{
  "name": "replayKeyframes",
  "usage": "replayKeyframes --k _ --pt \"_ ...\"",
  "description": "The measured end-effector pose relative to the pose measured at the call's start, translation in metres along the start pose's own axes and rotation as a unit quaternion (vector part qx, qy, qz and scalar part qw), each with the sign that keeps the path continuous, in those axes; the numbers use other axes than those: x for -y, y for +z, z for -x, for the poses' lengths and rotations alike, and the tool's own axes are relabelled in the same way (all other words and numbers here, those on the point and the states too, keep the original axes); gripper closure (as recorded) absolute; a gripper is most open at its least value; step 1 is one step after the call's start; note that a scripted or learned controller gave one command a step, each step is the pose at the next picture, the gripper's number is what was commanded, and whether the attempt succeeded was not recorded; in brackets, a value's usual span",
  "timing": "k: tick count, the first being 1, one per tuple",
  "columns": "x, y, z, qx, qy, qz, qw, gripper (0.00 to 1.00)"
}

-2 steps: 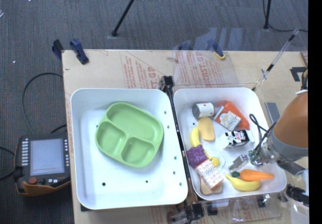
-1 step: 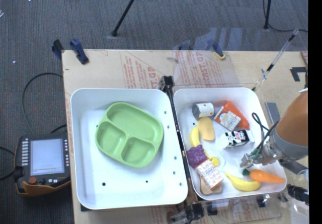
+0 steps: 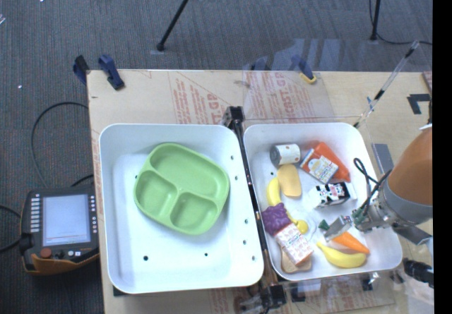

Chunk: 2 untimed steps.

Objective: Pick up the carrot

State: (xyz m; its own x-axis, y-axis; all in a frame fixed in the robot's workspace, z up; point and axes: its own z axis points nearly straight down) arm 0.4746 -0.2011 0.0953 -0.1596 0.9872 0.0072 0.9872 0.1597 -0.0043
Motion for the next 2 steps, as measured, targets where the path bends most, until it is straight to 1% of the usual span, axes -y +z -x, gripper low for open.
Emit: replayKeyframes --k 1,2 --pt "0.001 -0.009 0.001 -0.001 0.005 0.0 1.0 1.0" --pt "-0.044 -0.122 -0.046 0.004 -0.06 0.006 0.9982 1.0"
